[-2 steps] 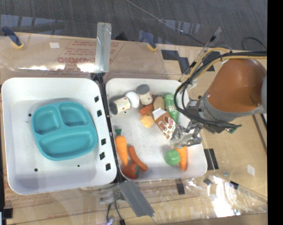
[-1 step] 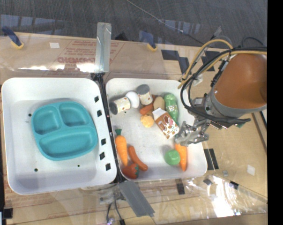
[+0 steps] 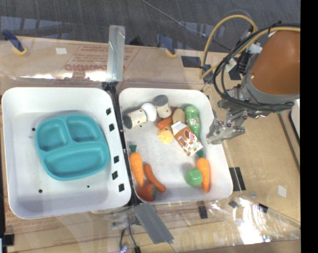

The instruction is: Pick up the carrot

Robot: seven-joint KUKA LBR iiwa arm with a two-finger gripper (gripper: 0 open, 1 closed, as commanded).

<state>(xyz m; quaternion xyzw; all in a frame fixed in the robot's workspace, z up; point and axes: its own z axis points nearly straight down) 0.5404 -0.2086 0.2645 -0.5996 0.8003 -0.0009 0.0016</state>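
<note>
Lying in the right bin (image 3: pixel 222 186), the carrot (image 3: pixel 203 173) sits near the lower right corner, its tip pointing toward the front wall and a green round toy (image 3: pixel 193 177) touching its left side; a second carrot (image 3: pixel 136 168) lies along the bin's left wall beside a red sausage-like piece (image 3: pixel 153 178), so either could serve and neither has been lifted. The gripper (image 3: pixel 224 130) hangs above the bin's right rim, up and to the right of the nearer carrot, and holds nothing, though how wide it stands I cannot tell. By my judgement nearly the whole task remains: moving over a carrot, descending, closing and lifting.
</note>
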